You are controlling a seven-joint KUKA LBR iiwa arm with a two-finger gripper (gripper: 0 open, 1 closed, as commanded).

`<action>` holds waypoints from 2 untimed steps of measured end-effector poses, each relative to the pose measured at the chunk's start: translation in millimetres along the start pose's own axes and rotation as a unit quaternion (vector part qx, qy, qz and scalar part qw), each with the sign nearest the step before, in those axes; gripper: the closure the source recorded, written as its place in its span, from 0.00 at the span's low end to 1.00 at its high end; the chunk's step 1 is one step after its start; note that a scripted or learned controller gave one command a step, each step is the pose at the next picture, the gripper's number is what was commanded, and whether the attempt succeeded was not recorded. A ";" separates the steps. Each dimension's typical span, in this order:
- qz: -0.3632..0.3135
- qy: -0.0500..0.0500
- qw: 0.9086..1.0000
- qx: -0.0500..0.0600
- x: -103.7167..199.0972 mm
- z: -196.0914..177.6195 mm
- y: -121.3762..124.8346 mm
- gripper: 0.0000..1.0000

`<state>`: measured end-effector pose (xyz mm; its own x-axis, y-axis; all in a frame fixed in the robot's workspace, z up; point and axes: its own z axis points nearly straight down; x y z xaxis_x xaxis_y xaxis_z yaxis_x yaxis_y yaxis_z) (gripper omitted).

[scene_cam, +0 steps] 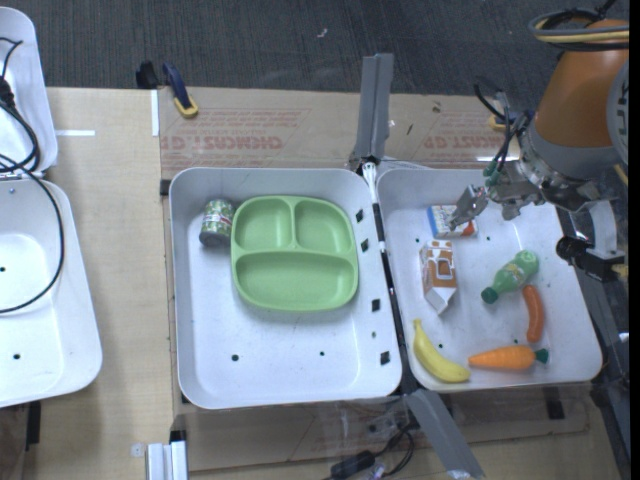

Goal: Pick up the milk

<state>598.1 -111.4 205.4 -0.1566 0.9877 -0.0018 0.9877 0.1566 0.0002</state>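
At 12 o'clock of the right bin, the gripper hovers, fingers seemingly spread, touching nothing. Just at its 7 o'clock lies the boxy cardboard milk carton, beside a smooth curved banana.

Green plate, can left bin; banana, carrot right.

a robotics lab — white bins on a cardboard-covered bench, toy food.
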 end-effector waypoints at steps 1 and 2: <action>-0.051 0.001 0.999 0.001 12.7 79.5 2.2 0.00; 0.004 0.001 1.000 -0.001 16.9 112.1 -33.1 0.00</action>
<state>562.9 -100.1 93.2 -0.1483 0.9889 0.0000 0.9889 0.1483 0.0013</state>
